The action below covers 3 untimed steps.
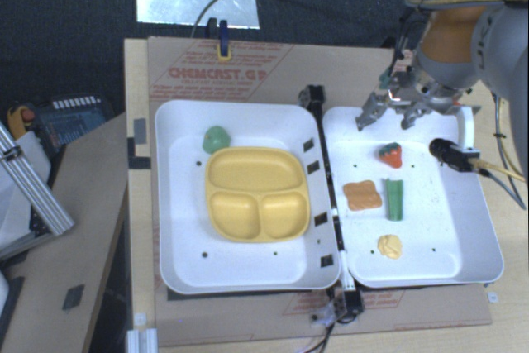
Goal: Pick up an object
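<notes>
Camera view: two white bins are seen side by side. In the right bin (471, 252), four small things are counted: nearest a yellow lump (389, 245), then a green stick (394, 199) beside a tan waffle-like square (362, 195), then a red and green piece (391, 155) whose make is hard to tell. In the left bin (178, 202), one yellow divided tray (256, 193) and one green ball (216, 138) are seen. Farthest, the gripper (386, 118) is held above the right bin's far edge, fingers spread, nothing between them.

Red "CHEMCAST G P" print on the brown board (216, 72) behind the bins.
</notes>
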Each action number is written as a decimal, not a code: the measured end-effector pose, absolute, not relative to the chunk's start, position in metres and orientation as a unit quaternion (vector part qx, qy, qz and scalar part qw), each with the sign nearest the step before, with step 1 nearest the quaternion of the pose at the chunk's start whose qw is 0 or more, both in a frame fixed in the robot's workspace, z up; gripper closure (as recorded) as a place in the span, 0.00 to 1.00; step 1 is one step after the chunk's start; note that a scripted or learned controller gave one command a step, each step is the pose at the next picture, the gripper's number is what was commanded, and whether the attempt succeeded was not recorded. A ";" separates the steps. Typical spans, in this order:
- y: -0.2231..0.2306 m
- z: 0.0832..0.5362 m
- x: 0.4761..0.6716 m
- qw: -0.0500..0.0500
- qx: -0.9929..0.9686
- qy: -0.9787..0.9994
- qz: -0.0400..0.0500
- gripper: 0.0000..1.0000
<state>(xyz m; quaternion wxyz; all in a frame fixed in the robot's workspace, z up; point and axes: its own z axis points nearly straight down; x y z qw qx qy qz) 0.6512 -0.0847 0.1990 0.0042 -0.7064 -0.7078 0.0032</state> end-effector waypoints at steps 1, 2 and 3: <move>-0.085 0.206 0.654 -0.001 -0.706 -0.708 -0.001 0.00; -0.085 0.144 0.652 0.001 -0.707 -0.708 0.001 0.00; -0.084 0.092 0.651 0.001 -0.707 -0.707 0.001 0.00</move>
